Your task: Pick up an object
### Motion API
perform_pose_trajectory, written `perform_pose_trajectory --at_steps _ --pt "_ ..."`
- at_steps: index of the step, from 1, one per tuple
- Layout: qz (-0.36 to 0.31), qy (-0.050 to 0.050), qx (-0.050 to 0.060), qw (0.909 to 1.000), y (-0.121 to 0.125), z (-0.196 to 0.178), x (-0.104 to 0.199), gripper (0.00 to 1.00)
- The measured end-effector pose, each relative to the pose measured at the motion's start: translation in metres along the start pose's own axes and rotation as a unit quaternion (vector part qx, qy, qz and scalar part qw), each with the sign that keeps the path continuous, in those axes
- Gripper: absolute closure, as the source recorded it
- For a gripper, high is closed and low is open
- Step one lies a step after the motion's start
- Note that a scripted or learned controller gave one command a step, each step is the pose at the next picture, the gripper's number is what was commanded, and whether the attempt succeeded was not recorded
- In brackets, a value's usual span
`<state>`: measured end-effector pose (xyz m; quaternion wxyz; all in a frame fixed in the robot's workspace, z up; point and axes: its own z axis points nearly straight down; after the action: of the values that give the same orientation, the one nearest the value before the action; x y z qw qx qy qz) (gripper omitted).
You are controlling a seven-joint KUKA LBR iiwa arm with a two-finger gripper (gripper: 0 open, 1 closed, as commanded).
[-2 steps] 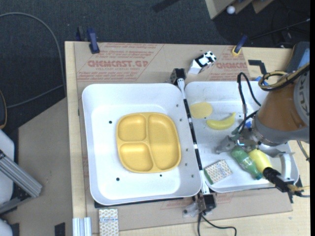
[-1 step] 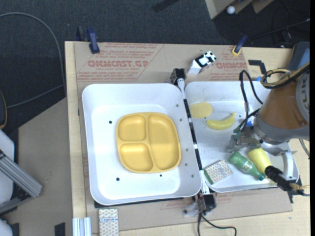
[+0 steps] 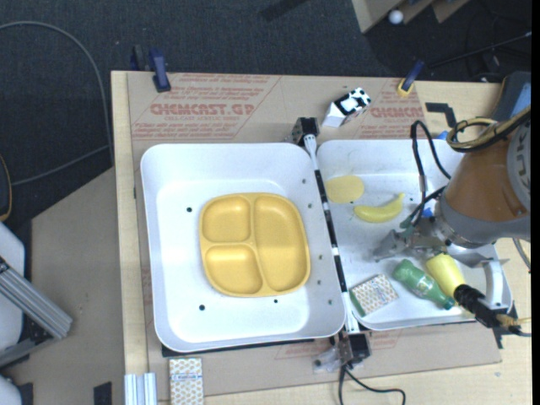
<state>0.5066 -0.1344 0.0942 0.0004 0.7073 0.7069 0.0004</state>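
Presently, contents of the desk [image 3: 126, 226], as seen from above:

Left bin [image 3: 169, 175]: one yellow divided plate [image 3: 253, 245] with three compartments, lying flat near the bin's centre, well apart from the walls.

Right bin [image 3: 371, 154]: a pale yellow round disc [image 3: 344, 189] at the upper left, just beside the wall between the bins; a yellow banana [image 3: 380, 210] just below and right of the disc, lying on its side; a green bottle-shaped item [image 3: 422, 281] lower right, tilted; a yellow item with a black end [image 3: 447, 273] just beside the green one on its right, apparently touching it; a small patterned packet [image 3: 374, 294] at the lower left corner, near the front wall.

Arm: the grey arm with its orange band [image 3: 481, 184] enters from the right and covers the right part of the right bin. The end effector [image 3: 413, 236] sits low between the banana and the green item; whether it is spread or closed cannot be told from this angle, and nothing is visibly between its parts.

Desk edge: a second patterned packet [image 3: 186, 380] lies at the front, outside the left bin. A black-and-white object [image 3: 350, 105] lies behind the right bin.
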Motion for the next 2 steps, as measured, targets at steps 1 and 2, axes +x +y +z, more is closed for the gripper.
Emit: perform_pose_trajectory --at_steps 1,2 --pt "0.000 0.001 0.002 1.0000 -0.0280 0.0100 0.0077 0.00" --pt "0.000 0.000 0.001 1.0000 -0.0275 0.0001 0.0077 1.00"
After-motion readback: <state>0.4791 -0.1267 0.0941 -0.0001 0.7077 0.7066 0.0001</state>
